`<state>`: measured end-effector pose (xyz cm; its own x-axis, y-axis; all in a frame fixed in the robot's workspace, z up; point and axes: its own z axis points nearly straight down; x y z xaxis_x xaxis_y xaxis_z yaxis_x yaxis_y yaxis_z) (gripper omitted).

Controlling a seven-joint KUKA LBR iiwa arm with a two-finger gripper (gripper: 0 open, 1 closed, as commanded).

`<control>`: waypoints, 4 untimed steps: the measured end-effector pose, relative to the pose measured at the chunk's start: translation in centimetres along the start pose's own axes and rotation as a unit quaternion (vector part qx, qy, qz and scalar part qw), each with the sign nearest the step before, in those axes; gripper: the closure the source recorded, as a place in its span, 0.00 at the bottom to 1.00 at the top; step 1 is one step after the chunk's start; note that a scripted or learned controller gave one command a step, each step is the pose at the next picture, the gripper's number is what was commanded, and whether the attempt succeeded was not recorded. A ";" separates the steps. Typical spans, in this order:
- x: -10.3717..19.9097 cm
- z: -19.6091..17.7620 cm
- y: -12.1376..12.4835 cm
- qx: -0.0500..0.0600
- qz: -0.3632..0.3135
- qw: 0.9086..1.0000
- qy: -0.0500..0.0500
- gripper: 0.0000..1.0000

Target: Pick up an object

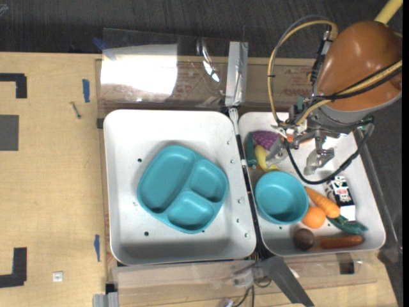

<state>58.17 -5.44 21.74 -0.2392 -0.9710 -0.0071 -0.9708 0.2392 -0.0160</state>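
1. The gripper point(317, 151) hangs over the right bin point(374, 203), its grip unreadable.
2. The arm point(358, 62) enters from 2 o'clock.
3. At 5 o'clock lies a black-and-white package point(340, 191), print illegible; carrot point(323, 201) beside it.
4. At 8 o'clock sits the teal bowl point(281, 197).

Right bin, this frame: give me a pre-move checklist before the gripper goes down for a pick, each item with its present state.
1. Gripper is over the right bin: ok, above its upper half.
2. Fingers hold nothing: ok, no object shows between them.
3. Finger opening wide enough: cannot tell.
4. Target directly below: cannot tell; the banana and purple item lie towards the divider, the carrot nearer the front.
5. Free space around targets: not ok; the blue bowl, orange and carrot crowd together.
6. Cables hang away from the objects: ok.
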 end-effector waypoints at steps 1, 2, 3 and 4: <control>6.6 0.8 -2.2 -0.006 -0.155 0.988 0.000 0.00; 10.0 12.6 2.6 -0.004 -0.217 0.976 0.002 0.00; 10.9 11.9 6.7 0.014 -0.220 0.975 0.002 0.00; 9.3 12.7 -5.6 -0.002 -0.207 0.978 -0.001 0.00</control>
